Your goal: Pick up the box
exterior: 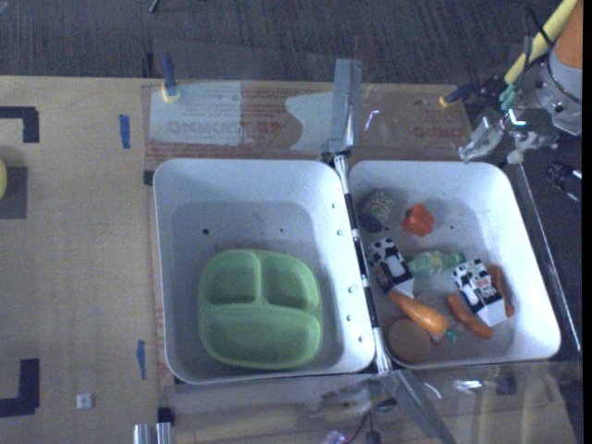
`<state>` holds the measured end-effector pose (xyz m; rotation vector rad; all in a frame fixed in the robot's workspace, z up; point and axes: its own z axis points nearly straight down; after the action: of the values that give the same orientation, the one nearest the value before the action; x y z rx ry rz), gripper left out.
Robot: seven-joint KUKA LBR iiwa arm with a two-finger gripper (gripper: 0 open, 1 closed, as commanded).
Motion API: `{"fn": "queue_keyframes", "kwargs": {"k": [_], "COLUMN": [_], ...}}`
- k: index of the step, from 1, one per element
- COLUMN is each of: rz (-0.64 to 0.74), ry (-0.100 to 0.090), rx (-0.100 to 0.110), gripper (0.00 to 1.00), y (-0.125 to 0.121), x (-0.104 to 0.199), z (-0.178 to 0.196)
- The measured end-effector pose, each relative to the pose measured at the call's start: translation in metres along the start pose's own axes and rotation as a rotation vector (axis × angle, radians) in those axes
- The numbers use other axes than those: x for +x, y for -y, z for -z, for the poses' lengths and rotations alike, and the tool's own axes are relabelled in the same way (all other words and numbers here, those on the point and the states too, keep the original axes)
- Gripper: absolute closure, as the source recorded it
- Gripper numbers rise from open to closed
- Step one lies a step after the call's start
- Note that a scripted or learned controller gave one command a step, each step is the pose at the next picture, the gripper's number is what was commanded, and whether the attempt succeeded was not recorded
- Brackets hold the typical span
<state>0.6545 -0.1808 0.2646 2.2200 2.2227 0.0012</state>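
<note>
A tan bench (74, 276) fills the frame's left under dark carpet. The left bin (176, 202) holds a green tray (260, 309). In the right bin (518, 211), two cow-patterned boxes: one (389, 263) left-centre, another (483, 290) right. The gripper (490, 140) hangs upper right, above the bin's far corner; finger spread unclear.

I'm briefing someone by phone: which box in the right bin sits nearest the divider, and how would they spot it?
Start at the right bin, the one crowded with toy food. Along its left wall, just below the dark round item, lies the box. It is black-and-white cow-patterned; a second such box lies farther right among the carrots.
</note>
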Motion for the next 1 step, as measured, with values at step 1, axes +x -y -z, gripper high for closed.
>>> {"fn": "queue_keyframes", "kwargs": {"k": [1], "rz": [0.078], "ry": [0.000], "rx": [0.000], "gripper": [0.00], "y": [-0.0127], "x": [0.0305], "z": [-0.1586]}}
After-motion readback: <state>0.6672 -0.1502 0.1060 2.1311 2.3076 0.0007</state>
